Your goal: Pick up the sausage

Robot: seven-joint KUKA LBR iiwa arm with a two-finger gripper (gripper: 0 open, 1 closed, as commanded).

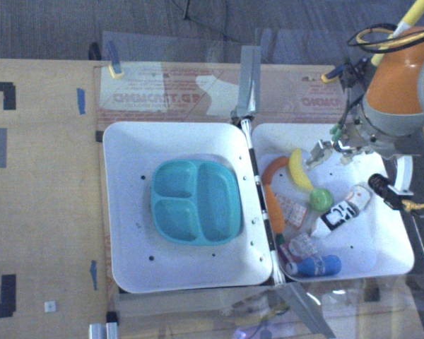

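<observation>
The sausage [271,168] is a short reddish-orange curved piece lying at the left edge of the right bin [385,242], just left of a yellow banana [299,169]. My gripper [333,151] hangs over the upper middle of that bin, to the right of the banana and well right of the sausage. Its two metal fingers [319,152] stand apart, open, with nothing between them. The grey arm with its orange band comes in from the upper right.
An orange carrot-like stick [274,214] lies below the sausage. A green ball [321,199], a white and black bottle [345,210], a blue bottle [319,265] and clear wrappers crowd the bin's middle. The left bin [127,154] holds a teal divided plate [196,201].
</observation>
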